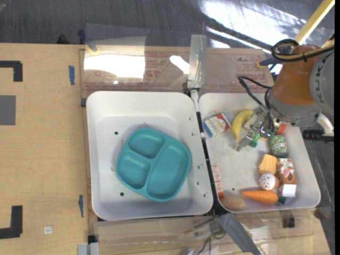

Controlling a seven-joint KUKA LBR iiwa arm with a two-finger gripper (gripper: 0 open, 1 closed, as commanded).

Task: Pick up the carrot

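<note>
The orange carrot (260, 196) lies flat along the front edge of the right bin (234, 166), its green tip pointing right. It sits between a brown potato-like piece (232, 201) and a small white block (288, 190). My gripper (247, 140) hangs over the back middle of the same bin, well behind the carrot and just right of a yellow banana (241, 122). Its fingers stand open, with nothing of the carrot between them. A small green piece (255, 139) shows right beside the fingers.
A teal divided plate (153, 164) lies in the left bin (101, 142). The right bin also holds a red and white carton (216, 125), a green speckled toy (277, 144), a yellow wedge (268, 163), a pink-spotted ball (268, 181) and a strawberry-printed box (286, 169).
</note>
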